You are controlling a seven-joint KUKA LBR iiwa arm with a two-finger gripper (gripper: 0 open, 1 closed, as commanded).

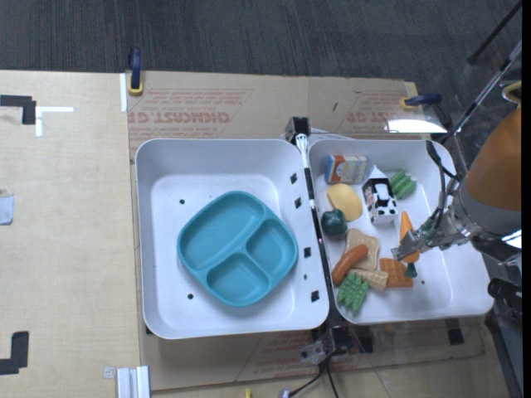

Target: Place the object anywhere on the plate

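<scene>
The blue three-compartment plate (238, 248) lies in the left bin (158, 222) with nothing on it. My gripper (410, 251) hangs low over the right bin (452, 293), at the right side of the pile of toy food. It sits just below an orange carrot (405, 223) and above an orange piece (400, 276). Whether anything is held is hidden by the wrist. Near it lie a red sausage (348, 262), a bread slice (362, 243) and a green leafy piece (352, 290).
At the back of the right bin are a small carton (347, 169), a yellow piece (344, 201), a dark green ball (333, 222), a black-and-white cow (381, 199) and a green vegetable (402, 182). A divider (309, 222) separates the bins.
</scene>
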